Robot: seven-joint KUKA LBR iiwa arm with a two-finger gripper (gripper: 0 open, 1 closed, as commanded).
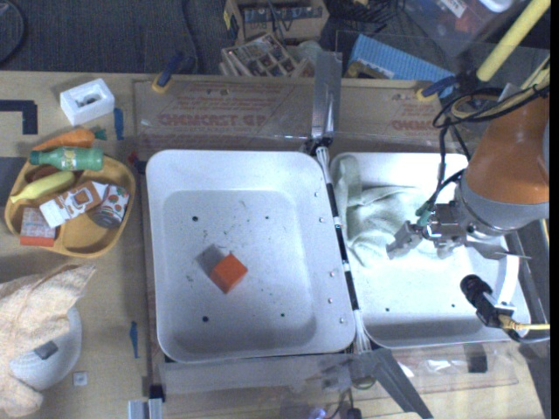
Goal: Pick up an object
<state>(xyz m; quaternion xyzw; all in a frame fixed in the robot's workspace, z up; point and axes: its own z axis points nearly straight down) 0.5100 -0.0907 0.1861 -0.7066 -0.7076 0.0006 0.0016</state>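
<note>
Pick not done: nothing lifted. Orange block [230,272] lies in left bin [175,182], near its middle, well apart from arm. Gripper [403,243] low over right bin [437,308], touching pale cloth [371,212]; jaw state cannot tell. Arm [511,168] reaches in from right, wrist bent down.

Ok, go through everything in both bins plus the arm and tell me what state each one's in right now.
Orange block: resting loose on the left bin floor, untouched.
Pale cloth: crumpled in the right bin, at its far left side.
Gripper: over the right bin beside the cloth, nothing visibly held.
</note>
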